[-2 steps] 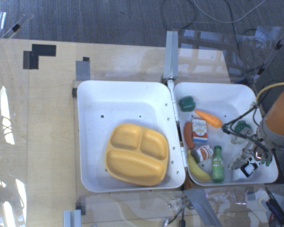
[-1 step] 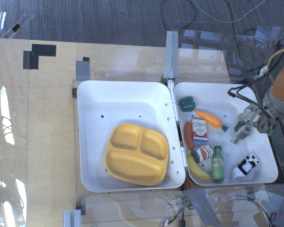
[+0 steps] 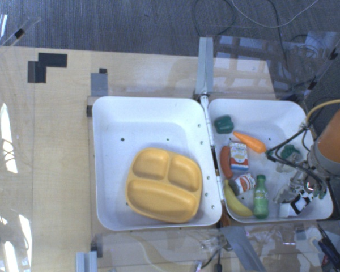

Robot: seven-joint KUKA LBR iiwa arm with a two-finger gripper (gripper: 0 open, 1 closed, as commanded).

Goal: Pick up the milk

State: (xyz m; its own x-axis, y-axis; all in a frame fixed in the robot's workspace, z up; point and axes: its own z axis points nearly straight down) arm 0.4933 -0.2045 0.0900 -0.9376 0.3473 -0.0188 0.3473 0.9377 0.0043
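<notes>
Two-finger gripper (image 3: 300,196) low in right bin (image 3: 283,115), near its lower right corner; jaw state indiscernible. Milk carton (image 3: 238,156) well apart to upper left, lying beside carrot (image 3: 250,142). Green bottle (image 3: 260,197) between, banana (image 3: 237,202) beyond. Yellow tray (image 3: 164,185) in left bin (image 3: 136,118).

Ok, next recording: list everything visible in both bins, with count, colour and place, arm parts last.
Yellow plastic divided tray: one, left bin.
Small white and red milk carton: one, right bin, centre-left.
Green toy pepper: one, right bin, top left.
Orange toy carrot: one, right of the pepper.
Red sausage: one, left of the carton.
Small can: one, below the carton.
Yellow banana: one, bottom left.
Green bottle: one, bottom centre.
Gripper: bottom right of the right bin.
</notes>
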